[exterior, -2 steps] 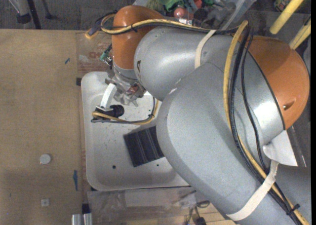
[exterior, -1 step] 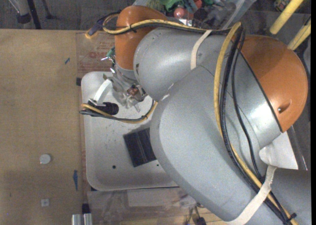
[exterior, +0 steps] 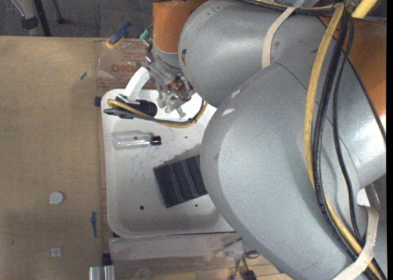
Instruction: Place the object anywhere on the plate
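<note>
Picking seems to be the step in hand, not yet the placing. The gripper hangs over the far end of the white bin, under the orange band of the arm, and I see nothing carried in it. Whether it is open or closed I cannot tell from this angle. The clear bottle with a black cap lies on its side on the bin floor, close to the left wall and just beside the gripper, but apart from it. I judge this bottle to be the object of the task. A dark ribbed block lies flat more toward the near end of the bin, partly under the big grey arm. Where the plate stands I cannot tell. The next move calls for bringing the gripper a little nearer over the bottle, turning the wrist across its long axis, and going down low enough to take the round body, which may roll away if pushed from one side.
</note>
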### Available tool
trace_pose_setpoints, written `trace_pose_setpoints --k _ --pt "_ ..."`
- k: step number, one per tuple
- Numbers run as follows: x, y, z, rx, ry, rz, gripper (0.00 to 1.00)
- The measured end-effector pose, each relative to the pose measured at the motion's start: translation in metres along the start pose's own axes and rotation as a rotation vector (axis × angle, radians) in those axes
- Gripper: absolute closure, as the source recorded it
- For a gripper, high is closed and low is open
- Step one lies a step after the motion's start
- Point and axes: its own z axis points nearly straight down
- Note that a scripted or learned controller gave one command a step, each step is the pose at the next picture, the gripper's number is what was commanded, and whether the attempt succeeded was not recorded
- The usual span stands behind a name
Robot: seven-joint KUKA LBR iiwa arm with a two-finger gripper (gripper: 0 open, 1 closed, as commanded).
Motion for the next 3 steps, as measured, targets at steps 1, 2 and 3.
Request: trace_pose_setpoints --k 1,2,3 --pt "0.0 0.002 -0.01 0.0 0.003 0.004 1.0" --pt "0.001 -0.001 -0.122 -0.001 -0.003 -0.059 1.0" --pt "0.002 -0.001 -0.132 -0.003 -0.001 -0.062 1.0"
